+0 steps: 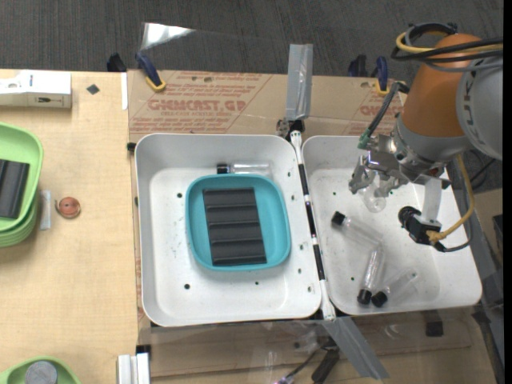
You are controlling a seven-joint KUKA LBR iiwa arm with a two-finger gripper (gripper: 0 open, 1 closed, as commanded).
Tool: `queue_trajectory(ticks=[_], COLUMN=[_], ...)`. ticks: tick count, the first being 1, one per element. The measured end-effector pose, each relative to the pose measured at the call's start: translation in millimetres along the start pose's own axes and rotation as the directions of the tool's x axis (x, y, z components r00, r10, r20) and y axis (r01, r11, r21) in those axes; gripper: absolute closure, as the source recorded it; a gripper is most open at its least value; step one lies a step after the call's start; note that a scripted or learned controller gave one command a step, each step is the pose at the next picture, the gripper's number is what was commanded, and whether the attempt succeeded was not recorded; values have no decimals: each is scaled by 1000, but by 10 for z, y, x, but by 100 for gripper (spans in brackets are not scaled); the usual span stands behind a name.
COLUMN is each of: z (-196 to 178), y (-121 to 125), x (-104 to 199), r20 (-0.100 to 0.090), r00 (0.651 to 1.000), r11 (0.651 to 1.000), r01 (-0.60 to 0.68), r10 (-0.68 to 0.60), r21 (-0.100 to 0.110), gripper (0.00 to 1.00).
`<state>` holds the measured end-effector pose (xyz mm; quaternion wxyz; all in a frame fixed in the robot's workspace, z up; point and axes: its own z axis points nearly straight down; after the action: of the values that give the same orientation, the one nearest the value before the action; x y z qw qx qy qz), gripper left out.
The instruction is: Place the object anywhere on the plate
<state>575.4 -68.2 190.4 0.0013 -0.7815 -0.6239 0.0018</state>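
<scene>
Tubes (pixel 350 226): three black-capped in right bin (pixel 448 294), one in left bin (pixel 160 294).

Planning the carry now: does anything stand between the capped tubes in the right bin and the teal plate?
Only the bins' adjoining walls, which run between the tubes and the plate. A black ridged block covers most of the plate's middle, leaving mainly the border bare.

Robotics lab: arm (pixel 436 94) over bench (pixel 72 294) with two white bins (pixel 160 290), loose vials (pixel 372 267), cardboard (pixel 200 102) clamped at back
</scene>
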Motion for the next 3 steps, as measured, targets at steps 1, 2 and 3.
queue_trajectory(ticks=[1,2,3], z=[0,-1,-82], y=[-580,-578,-570], x=[541,537,520], r20=[0,1,1], r00=[936,936,938], r11=[936,936,938], r01=[352,352,347], r10=[-352,-352,-347], r21=[-1,-1,0], gripper=[100,0,100])
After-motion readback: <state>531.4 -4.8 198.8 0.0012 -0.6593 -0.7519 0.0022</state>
